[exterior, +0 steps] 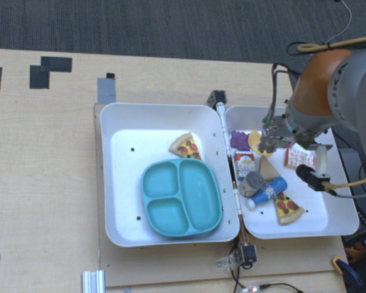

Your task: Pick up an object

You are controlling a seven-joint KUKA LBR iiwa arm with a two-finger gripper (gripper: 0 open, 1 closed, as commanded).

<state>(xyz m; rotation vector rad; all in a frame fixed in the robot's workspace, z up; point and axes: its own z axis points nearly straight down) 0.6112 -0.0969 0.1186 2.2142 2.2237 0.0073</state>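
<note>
Gripper (269, 140) is positioned low over the right bin (335, 224), near its upper left area, just beside a yellow round piece (254, 141) and a purple object (238, 140). Whether it is wide, narrow or holding anything cannot be told: the mechanism reads as a dark, blurred mass. Nothing is visibly between its tips. The grey arm (354, 90), with its orange band (314, 84), enters from the right and covers the bin's upper right corner.

Right bin contents: a red-and-white carton (244, 163) by the left wall, a grey disc (254, 180) below it, a blue cylinder (269, 191) lying tilted, a tan wedge (268, 168) touching the disc, a pizza slice (287, 209) toward the lower middle, and a red-and-white packet (301, 158) partly under the wrist.

Left bin (119, 182) contains a teal divided tray (182, 197) with three compartments, lying toward the lower right, and a second pizza slice (185, 146) just beside the tray's upper edge.
</note>
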